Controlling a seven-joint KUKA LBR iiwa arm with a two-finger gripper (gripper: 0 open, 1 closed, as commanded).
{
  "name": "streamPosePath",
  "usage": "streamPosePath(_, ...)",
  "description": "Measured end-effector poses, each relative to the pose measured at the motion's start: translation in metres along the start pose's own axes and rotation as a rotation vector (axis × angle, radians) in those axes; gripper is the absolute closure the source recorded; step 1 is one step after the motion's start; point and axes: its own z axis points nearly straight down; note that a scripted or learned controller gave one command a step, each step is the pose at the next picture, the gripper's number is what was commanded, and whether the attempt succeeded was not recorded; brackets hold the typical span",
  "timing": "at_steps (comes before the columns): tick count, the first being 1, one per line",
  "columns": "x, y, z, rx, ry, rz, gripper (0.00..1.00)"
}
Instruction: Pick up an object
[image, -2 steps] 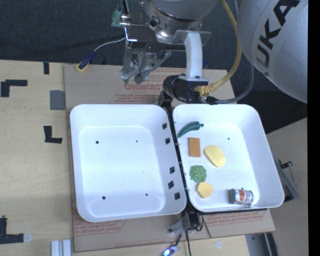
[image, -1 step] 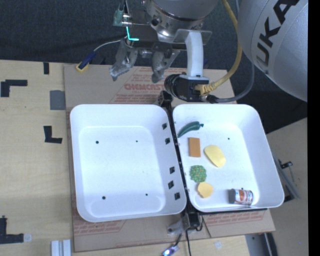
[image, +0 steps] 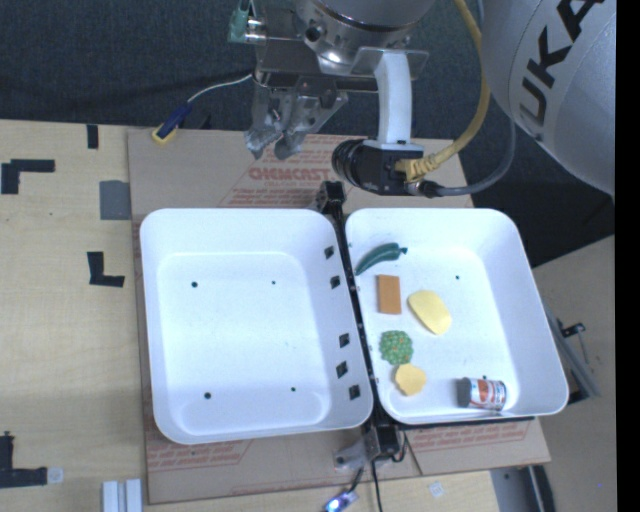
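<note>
Lying in the right bin, well below the hand and off to its right in the picture, are six small things. Nearest the hand is a dark green pepper, curved, just beside the wall that parts the two bins. Below it stands an orange block, and just right of that block a pale yellow lemon-like piece. Farther from the hand comes a green knobbly piece, then a smaller yellow piece close under it. Farthest from the hand, at the bin's near right corner, a small can lies on its side.

The hand hangs above the far edge of the cardboard sheet, beyond the bins and over neither of them. Nothing sits between its fingers; whether they are spread or closed cannot be told from this angle.

The left bin lies directly below the hand in the picture. Both bins rest on the cardboard, which lies on the table.
</note>
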Motion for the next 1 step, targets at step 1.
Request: streamPosePath(1,0.0006,0.0000,-0.0095,0.002,-0.001,-0.002,1.00)
